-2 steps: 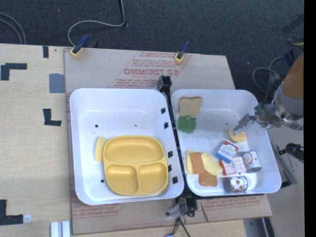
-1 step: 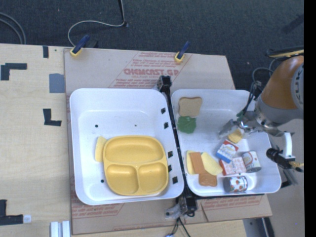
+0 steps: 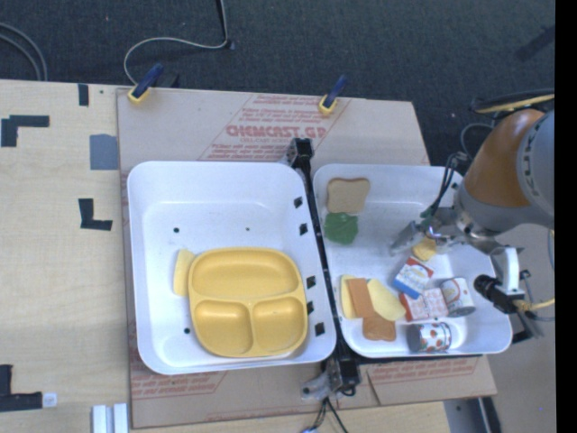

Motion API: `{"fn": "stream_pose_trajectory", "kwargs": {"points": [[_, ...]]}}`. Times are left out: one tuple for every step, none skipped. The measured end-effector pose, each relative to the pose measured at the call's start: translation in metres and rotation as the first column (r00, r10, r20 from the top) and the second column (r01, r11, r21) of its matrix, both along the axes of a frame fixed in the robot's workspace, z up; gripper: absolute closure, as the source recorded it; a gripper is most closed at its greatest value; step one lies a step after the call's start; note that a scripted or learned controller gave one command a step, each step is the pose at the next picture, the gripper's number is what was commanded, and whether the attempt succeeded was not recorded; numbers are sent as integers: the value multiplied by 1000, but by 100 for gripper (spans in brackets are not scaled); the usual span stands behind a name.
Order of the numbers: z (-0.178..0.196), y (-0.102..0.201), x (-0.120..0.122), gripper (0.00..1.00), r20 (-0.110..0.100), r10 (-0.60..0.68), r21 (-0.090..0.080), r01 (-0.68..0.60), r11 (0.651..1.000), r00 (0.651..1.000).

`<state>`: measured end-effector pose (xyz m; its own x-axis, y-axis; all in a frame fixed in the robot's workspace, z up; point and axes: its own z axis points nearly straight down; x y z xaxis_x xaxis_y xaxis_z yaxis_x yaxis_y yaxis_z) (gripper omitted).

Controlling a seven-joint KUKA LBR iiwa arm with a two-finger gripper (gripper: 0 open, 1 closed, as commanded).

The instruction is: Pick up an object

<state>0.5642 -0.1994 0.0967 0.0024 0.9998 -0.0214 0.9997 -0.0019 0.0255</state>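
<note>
yellow tray in left bin | right of tray: toast, green piece, small cartons, can in right bin | gripper above cartons, fingers spread, pinching nothing

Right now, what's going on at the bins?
The arm reaches in over the right bin, with its gripper low above the bin floor near a blue and white carton. Nothing visibly sits between its fingers. Toy bread, a green piece and cans lie around it. The left bin holds a yellow divided tray.
</note>
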Motion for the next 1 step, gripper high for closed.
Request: {"fn": "stream_pose_trajectory", "kwargs": {"points": [[10,0,1,100,0,0,1,0,1000,1000]]}}
